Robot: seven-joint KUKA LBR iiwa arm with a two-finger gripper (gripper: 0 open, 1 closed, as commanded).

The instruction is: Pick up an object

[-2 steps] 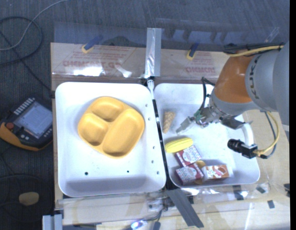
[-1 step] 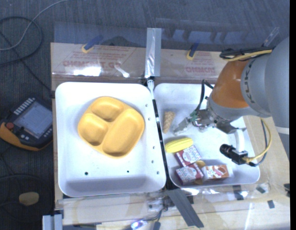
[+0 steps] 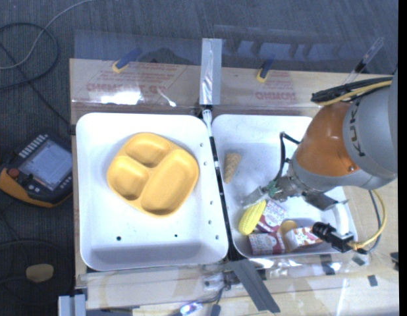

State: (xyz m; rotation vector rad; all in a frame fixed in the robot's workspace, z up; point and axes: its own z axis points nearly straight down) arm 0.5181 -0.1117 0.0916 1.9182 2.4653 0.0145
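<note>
The arm (image 3: 352, 143), grey with an orange band, is reaching in from the right over the right bin (image 3: 256, 133). Its claw (image 3: 274, 191) is hanging low over that bin's near half; whether it is open or closed cannot be told.

Well to the claw's left, the left bin (image 3: 91, 242) is holding a yellow three-compartment plate (image 3: 153, 173), glossy and rounded. Both bins are sitting on the worktop (image 3: 157, 78).

Just below the claw, a red-and-white packet (image 3: 274, 212) is lying flat, touching a second reddish packet (image 3: 264, 243) nearer the bin's front wall. Right of those, a small red-and-yellow item (image 3: 299, 234) is lying, too blurred to name.

Just below and left of the claw, a yellow corn cob (image 3: 252, 216) is lying tilted, its ribbed surface showing. Up and left of the claw, apart from the rest, a small tan cone-like piece (image 3: 231, 165) is lying near the bin's left wall.
</note>
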